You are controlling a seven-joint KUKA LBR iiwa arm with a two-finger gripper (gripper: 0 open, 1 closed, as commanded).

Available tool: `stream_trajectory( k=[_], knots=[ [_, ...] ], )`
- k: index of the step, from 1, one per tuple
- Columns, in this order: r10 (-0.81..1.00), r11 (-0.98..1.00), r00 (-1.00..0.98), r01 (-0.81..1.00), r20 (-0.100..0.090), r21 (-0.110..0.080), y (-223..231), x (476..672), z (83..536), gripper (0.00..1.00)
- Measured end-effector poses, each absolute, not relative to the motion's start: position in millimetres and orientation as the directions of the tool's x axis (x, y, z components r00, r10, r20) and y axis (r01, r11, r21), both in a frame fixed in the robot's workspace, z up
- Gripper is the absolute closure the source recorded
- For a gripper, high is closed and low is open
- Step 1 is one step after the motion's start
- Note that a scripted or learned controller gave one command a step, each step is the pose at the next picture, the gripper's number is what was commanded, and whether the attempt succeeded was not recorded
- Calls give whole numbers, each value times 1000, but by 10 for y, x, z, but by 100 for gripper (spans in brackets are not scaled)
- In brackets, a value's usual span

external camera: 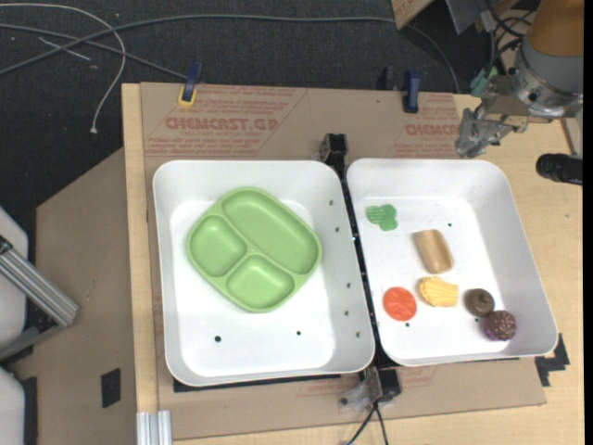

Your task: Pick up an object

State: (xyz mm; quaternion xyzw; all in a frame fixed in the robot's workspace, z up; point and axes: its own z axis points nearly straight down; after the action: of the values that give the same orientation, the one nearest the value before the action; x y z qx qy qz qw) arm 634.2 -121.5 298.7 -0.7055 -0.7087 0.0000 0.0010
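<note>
Six small food-like items are lying in the right bin: a green piece near the upper left, a tan roll in the middle, a yellow piece below it, a round red piece just beside that, then a brown ring and a dark purple lump touching each other by the right wall. A green divided plate is sitting in the left bin. The pincer is hanging above the desk past the right bin's far rim, gripping nothing; whether it is released or clenched cannot be told. The arm is being cut off by the frame's top right.
</note>
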Motion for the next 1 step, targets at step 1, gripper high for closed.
stream_trajectory(
  k=[1],
  knots=[
    [1000, 5, -5, 1000, 2, -2, -701, 6320, 2934, 100]
  ],
)
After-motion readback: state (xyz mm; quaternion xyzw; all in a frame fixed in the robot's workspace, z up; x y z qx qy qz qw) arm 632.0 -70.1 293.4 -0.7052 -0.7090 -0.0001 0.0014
